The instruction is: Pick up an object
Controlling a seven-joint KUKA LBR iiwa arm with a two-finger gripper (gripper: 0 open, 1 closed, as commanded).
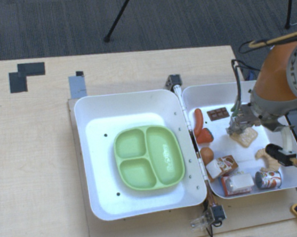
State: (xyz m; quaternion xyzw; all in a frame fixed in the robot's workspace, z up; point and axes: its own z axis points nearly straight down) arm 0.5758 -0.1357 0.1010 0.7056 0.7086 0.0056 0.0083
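Dark grey carpet is filling the top of our view, with thin black stand legs crossing it, and below it a pale wooden bench (31,172) is carrying two shallow white bins side by side. We are seeing the left bin (92,165) holding a light green divided plate (149,157) with three compartments, lying flat near the middle.

We are finding the objects in the right bin (218,97). A red sausage (198,120) is lying along its left wall, with a small red piece (205,135) just below it and a brown egg-like thing (207,153) below that. A dark chocolate bar (217,114) is sitting near the top. Along the bottom edge, a small carton (222,166), a flat packet (237,183) and a can (269,179) on its side are lying close together.

The arm (283,80) is reaching in from the right, and its gripper (237,127) is hanging low over the middle of the right bin, right at a pale tan cracker-like piece (247,137). We cannot tell how its grip is standing, nor whether it is touching that piece.
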